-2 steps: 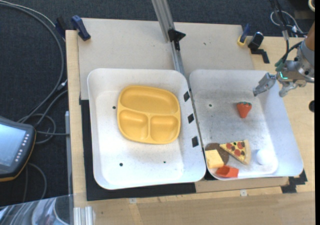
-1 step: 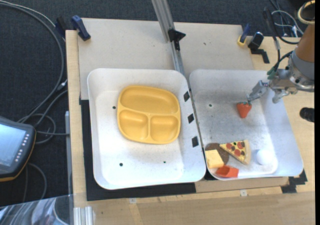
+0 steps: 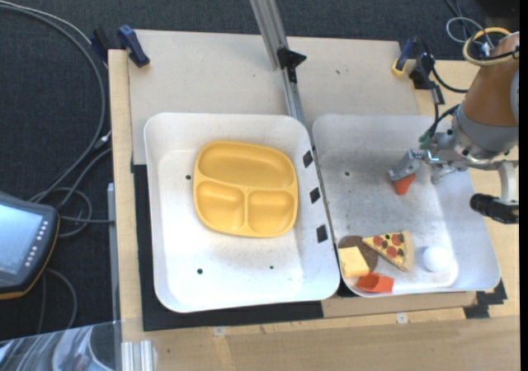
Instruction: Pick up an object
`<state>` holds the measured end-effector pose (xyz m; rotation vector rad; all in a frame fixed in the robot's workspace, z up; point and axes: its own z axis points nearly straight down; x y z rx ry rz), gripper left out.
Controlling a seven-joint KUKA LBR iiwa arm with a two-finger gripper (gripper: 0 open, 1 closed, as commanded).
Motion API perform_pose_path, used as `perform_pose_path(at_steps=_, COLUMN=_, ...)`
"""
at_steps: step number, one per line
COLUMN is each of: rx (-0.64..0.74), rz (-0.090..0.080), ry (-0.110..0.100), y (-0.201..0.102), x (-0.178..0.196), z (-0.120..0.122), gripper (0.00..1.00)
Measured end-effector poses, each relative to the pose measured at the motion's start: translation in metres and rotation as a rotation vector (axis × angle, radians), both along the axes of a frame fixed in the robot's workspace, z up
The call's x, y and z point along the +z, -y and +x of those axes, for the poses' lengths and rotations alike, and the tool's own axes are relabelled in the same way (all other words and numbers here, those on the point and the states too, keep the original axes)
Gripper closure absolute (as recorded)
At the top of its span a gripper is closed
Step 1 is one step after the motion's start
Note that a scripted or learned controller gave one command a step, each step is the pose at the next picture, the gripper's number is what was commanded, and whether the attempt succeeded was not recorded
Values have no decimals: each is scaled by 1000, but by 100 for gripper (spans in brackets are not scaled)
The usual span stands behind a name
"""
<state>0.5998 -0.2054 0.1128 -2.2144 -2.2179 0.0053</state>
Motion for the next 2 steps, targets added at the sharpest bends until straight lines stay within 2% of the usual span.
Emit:
perform_pose_path(at_steps=1, rx=-1, rz=-1, ry=2, y=-1, x=-22, z=0, gripper=0)
perform_pose_path(at_steps=2, rx=0, rz=-1, ry=7, y=-1, x=-8, z=1, gripper=100)
